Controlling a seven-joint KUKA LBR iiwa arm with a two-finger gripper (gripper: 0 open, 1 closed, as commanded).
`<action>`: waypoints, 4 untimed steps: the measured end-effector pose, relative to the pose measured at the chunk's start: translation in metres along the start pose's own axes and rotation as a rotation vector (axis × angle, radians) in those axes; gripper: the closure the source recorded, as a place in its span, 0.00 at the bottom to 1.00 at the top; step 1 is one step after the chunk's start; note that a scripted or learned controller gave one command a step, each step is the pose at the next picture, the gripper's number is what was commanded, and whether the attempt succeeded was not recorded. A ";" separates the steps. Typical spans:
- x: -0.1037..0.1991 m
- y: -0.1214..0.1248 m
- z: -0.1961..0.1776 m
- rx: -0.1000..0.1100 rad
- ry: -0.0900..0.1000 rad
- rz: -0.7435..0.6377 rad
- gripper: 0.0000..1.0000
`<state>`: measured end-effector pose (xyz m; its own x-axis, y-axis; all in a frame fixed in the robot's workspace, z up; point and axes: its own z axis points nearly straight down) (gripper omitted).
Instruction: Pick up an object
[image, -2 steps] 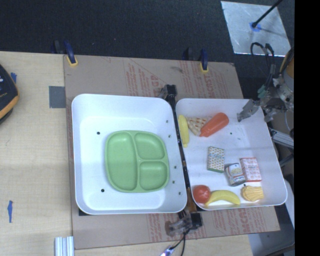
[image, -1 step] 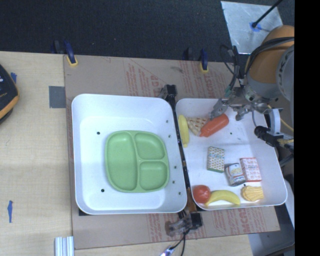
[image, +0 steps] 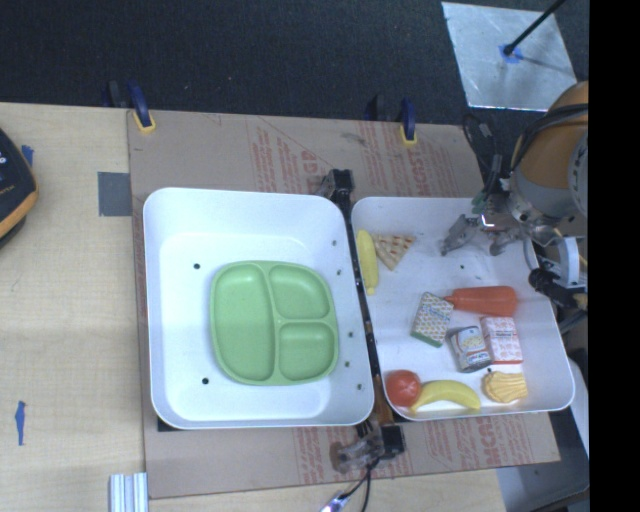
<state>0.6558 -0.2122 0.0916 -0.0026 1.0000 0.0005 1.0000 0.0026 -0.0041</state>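
Camera view: the gripper (image: 478, 232) hovers over the right bin's (image: 560, 390) far end, fingers spread and pinching nothing; the carrot (image: 484, 299) lies just nearer, a likely target; the green tray (image: 272, 322) occupies the left bin (image: 160, 300).

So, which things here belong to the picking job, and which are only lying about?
Job: gripper; right bin with carrot, banana, tomato, corn cob, can, pizza slice.

Lying about: green divided plate in the left bin; blue clamps.
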 end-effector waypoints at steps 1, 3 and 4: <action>0.048 0.001 -0.098 -0.005 0.000 -0.003 0.00; 0.048 -0.071 -0.061 0.000 -0.002 -0.001 0.00; 0.071 -0.089 0.001 0.001 -0.001 -0.002 0.00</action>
<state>0.5663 -0.1413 0.0911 -0.0045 1.0000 -0.0006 1.0000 0.0045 -0.0047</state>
